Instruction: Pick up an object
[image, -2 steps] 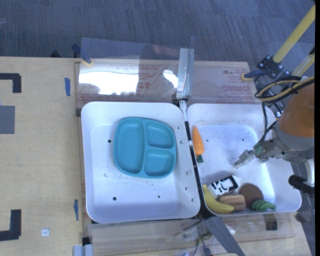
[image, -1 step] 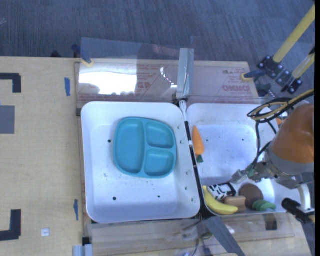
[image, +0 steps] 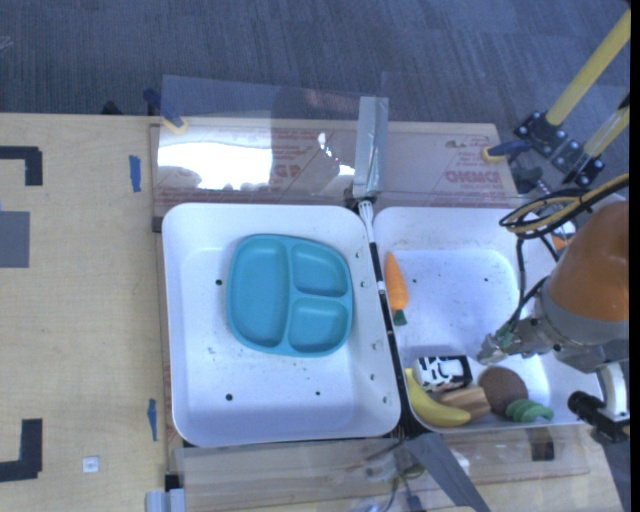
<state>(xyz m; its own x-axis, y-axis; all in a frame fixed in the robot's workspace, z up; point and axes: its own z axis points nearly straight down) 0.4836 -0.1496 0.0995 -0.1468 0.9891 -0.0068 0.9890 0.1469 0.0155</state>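
Note:
The right bin (image: 450, 270) holds a carrot (image: 396, 283) against its left wall. Along its near edge lie a yellow banana (image: 436, 406), a black-and-white patterned item (image: 443, 370), a tan piece (image: 466, 397), a brown rounded object (image: 503, 385) and a small green object (image: 527, 409). My gripper (image: 498, 347) hangs low at the right side of this bin, just above and slightly left of the brown object and to the right of the patterned item. Nothing is visibly held in it.
The left bin (image: 200, 380) carries a blue divided plate (image: 290, 294). A metal divider (image: 369, 150) and a clear panel (image: 260, 150) stand behind the bins. The arm's orange band (image: 600, 270), cables (image: 550, 210) and a yellow pole (image: 590, 70) crowd the right side.

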